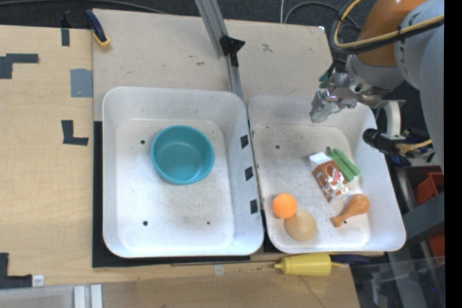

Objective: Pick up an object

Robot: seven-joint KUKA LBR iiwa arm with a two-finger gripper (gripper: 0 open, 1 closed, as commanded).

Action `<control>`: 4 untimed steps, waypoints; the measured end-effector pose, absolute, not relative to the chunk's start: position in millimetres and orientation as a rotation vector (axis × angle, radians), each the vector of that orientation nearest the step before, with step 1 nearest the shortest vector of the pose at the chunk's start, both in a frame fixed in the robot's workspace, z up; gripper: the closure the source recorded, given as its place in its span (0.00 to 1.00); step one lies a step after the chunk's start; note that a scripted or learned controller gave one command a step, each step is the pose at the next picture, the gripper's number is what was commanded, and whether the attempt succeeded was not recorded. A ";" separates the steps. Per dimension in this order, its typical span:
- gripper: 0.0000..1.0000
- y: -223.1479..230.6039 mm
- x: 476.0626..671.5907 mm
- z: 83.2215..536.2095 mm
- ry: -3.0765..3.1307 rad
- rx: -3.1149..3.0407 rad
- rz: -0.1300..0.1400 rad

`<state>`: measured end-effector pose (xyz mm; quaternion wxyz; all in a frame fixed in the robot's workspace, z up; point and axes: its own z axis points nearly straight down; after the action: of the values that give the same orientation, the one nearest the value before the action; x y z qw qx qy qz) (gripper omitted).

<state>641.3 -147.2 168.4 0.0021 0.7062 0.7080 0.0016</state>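
A teal bowl [182, 154] sits in the left bin [119, 227]. In the right bin [386, 231], near the front, lie an orange ball [284, 205], a tan lump [301, 226], a snack packet [331, 179], green sticks [342, 163] and a drumstick [351, 209]. The gripper [322, 109] hovers over that bin's back edge, apart from them; its grip state cannot be told.

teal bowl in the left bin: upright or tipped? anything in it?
Upright and empty. The teal bowl sits mouth-up in the left bin; its full round rim and bare inner floor are visible, nothing inside.
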 end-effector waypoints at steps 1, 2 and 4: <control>1.00 -147.3 646.1 211.8 2.222 2.216 0.003; 1.00 -147.0 647.3 265.3 2.220 2.216 0.004; 1.00 -38.7 610.5 263.8 2.230 2.217 -0.002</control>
<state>610.5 -38.7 263.8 -0.0015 0.7050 0.7092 -0.0005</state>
